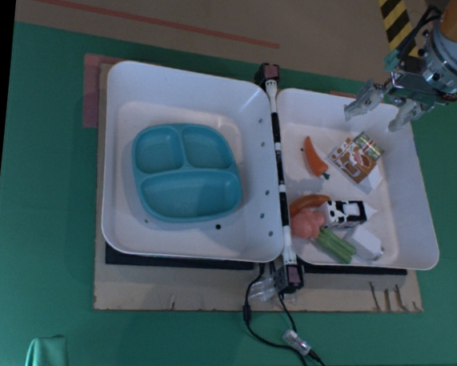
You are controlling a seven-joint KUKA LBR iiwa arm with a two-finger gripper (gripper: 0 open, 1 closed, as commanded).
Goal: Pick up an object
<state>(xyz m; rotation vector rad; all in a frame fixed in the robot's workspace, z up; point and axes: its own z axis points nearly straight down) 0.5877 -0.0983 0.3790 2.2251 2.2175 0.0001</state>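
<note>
My gripper hangs open over the far right corner of the right bin, with nothing between its fingers. Below it in that bin lie a small printed carton, an orange carrot, a black-and-white cow-patterned carton, a white block, a green celery piece, a pink-orange toy food piece and an orange curved piece. The printed carton is the nearest thing to the gripper, a little to its lower left.
The left bin holds a teal divided plate. A divider rail runs between the bins. Cables trail off the front of the cardboard base. Green cloth surrounds the bench.
</note>
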